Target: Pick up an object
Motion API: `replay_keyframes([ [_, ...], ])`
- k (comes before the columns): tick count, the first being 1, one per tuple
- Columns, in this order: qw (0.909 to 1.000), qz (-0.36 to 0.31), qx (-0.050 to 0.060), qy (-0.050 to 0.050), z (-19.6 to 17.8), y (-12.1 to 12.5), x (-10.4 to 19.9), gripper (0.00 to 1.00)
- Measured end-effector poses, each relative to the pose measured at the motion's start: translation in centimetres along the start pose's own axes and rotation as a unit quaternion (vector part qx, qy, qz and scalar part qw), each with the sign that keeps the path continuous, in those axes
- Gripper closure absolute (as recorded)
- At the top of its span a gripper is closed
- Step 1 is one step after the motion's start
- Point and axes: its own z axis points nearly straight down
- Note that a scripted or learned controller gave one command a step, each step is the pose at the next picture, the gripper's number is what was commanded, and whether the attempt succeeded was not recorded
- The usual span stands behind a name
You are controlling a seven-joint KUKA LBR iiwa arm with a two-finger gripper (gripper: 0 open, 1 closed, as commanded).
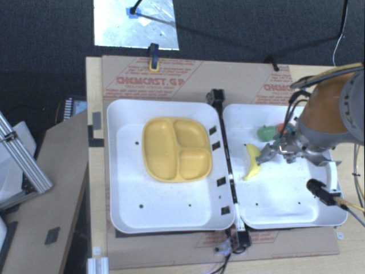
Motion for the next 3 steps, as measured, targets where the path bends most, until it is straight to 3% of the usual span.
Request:
replay_keyframes([
  [1, 1.0, 0.0, -0.004, 0.001, 3.1, 0.3, 0.0, 0.0],
  [2, 1.0, 0.0, -0.008, 0.001, 1.7, 0.6, 0.1, 1.0],
  [3, 1.0, -0.002, -0.004, -0.001, -3.4, 0.0, 0.7, 1.0],
])
